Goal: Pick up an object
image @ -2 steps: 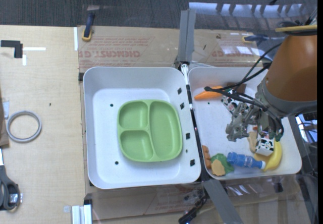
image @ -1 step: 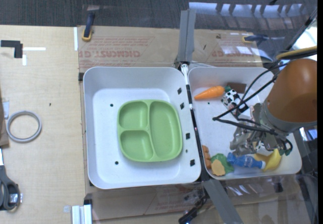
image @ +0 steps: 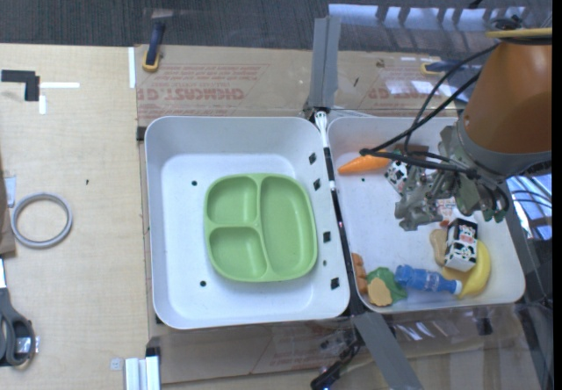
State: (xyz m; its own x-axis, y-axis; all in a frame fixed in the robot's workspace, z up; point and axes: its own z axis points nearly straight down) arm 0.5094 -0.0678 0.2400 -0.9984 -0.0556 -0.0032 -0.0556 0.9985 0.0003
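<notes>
Grey gripper (image: 420, 208) sits low over the middle of the right bin (image: 379, 243), hanging off the arm's orange band (image: 514, 98) at the upper right. Cables and wrist hardware clutter the view there, so I cannot tell how the gripper is set or whether anything is caught in it.

Candidate objects are all in the right bin:
- orange carrot (image: 363, 164) near the bin's upper left, lying roughly level, just left of the gripper body
- small black-and-white spotted piece (image: 398, 173) right beside the carrot's thick end, partly behind cables
- cow-print carton (image: 460, 245) below and right of the gripper, upright-ish, leaning on the banana (image: 478, 272)
- banana curves along the lower right corner
- blue bottle (image: 427, 280) lies on its side along the bottom wall, touching the banana's end
- green leafy toy with a tan piece on it (image: 381, 285) in the lower left corner, just beside the bottle

Left bin (image: 167, 230) holds a green three-compartment plate (image: 261, 227), flat, about centred.

On the wooden bench to the left: a roll of grey tape (image: 39, 220), well apart from both bins, and scissors (image: 15, 335) at the lower left edge.
</notes>
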